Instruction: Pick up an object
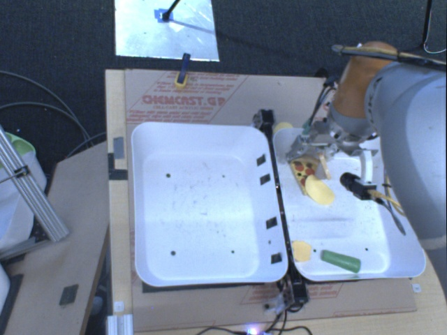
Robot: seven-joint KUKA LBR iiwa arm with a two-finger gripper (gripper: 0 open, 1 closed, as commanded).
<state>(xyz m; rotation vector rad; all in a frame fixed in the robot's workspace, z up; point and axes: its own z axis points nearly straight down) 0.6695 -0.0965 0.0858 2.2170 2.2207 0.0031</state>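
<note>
Two white bins sit side by side on the desk (119, 271): the left bin (202, 257) at 9 o'clock and the right bin (391, 257) at 3 o'clock. The right bin holds five things, one of each:

- A pale round piece (283, 127) lies in the 11 o'clock corner.
- A yellow disc (302, 251) lies at 7 o'clock.
- A slice (302, 169), an orange-yellow wedge with red spots, lies flat at the 11 o'clock part of the floor.
- A yellow oval (320, 192) lies just beside the slice, at its 4 o'clock.
- A green cylinder (340, 260) lies on its side at 6 o'clock.

The arm (391, 110) enters from 3 o'clock. Its jaws hang right over the slice's upper end. I cannot tell whether they are spread or pressed together, or whether they touch it.
</note>
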